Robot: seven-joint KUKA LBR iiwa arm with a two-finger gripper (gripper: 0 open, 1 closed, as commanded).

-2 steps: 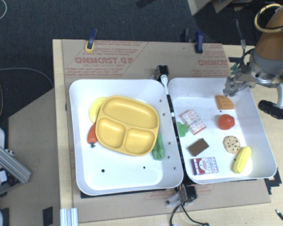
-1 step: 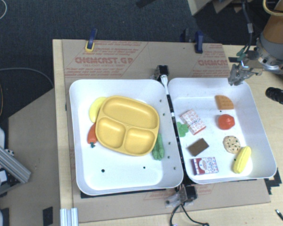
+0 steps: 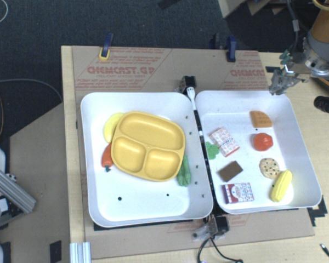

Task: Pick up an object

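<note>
From my remote station I find the gripper (image 3: 279, 86) poised at the far right corner of the right bin (image 3: 302, 147), over the rim, carrying nothing; I cannot tell its state at this slant.

The candidates lie spread apart in that bin, presumably so each can be taken singly. Taking the bin's middle as the dial: a toast piece (image 3: 260, 119) at 1 o'clock, a tomato (image 3: 262, 141) at 3, a cookie (image 3: 269, 167) at 4, a yellow corn-like piece (image 3: 281, 184) at 5, a red-and-white carton (image 3: 237, 193) at 6, a brown block (image 3: 230, 171) near centre, a second printed pack (image 3: 223, 141) at 10. Their print is too small to read.

The left bin (image 3: 93, 163) holds a yellow divided tray (image 3: 147, 146) lying atop other items.

The bench board (image 3: 153, 64) reads "CHEMCAST GP" in red, repeated and partly cut off.
</note>
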